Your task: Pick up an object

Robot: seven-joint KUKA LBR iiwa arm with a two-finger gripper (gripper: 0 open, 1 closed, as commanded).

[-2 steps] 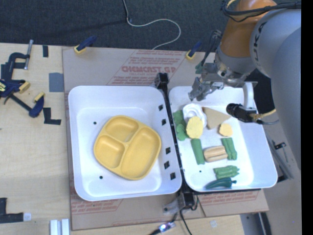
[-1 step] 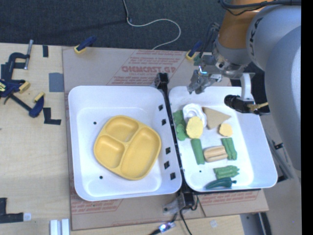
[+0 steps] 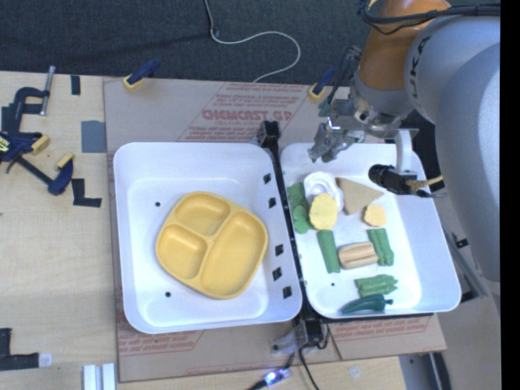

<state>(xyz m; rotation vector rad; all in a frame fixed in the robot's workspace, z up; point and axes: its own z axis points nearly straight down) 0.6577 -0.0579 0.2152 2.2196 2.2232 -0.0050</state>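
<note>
Two white bins sit side by side on the bench: the left bin (image 3: 130, 218) holds one yellow divided tray (image 3: 213, 244); the right bin (image 3: 431, 266) holds about ten toy foods (image 3: 341, 234), just below the gripper (image 3: 327, 147); its grip state is unclear.

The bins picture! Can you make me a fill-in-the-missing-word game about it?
1. The yellow divided plate lies in the ____ bin.
2. The plate has ____ compartments.
3. The play food, like the tan triangle, sits in the ____ bin.
4. The gripper hangs over the ____ bin's far edge.

Missing words: left; three; right; right
</note>
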